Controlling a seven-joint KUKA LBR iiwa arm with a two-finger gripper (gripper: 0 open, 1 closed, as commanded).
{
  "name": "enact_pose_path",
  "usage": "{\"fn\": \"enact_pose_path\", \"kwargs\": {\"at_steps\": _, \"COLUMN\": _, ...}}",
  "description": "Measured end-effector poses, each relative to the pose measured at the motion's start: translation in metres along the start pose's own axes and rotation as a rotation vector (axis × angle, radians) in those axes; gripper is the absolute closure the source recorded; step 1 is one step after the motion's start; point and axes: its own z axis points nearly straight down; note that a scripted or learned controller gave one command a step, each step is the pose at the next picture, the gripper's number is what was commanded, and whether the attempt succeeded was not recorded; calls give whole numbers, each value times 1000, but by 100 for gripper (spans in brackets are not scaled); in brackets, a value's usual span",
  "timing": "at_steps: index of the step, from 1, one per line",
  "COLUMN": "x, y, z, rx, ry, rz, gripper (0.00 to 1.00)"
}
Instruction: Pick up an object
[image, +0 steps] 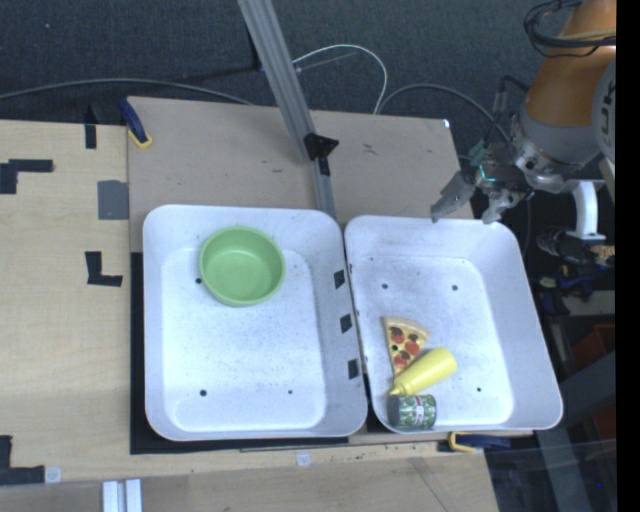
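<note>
- My fingers (468, 203) hang over the far rim of the right bin (520, 300), spread apart with nothing between them.
- The things I could take lie bunched at the near side of that bin: a pizza slice (404, 342), a yellow bottle (426, 371) lying just nearer than it and seemingly touching it, and a small green can (412, 411) against the near wall.
- The green bowl (241, 265) sits alone in the left bin (180, 330), well apart from me.
- I judge the yellow bottle the best target: it stands proud of the floor and is narrow across.
- To do this well I should travel nearward over the bin, turn so I straddle the bottle's short width, and come straight down.
- The risk is the crowding: a tip could land on the pizza slice or the can, so I should centre on the bottle's thick end.
</note>
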Motion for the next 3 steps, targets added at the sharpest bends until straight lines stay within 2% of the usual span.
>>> {"fn": "enact_pose_path", "kwargs": {"at_steps": 1, "x": 0, "y": 0, "z": 0, "rx": 0, "ry": 0, "rz": 0, "gripper": 0}}
{"fn": "enact_pose_path", "kwargs": {"at_steps": 3, "x": 13, "y": 4, "z": 124, "rx": 7, "ry": 0, "rz": 0, "gripper": 0}}
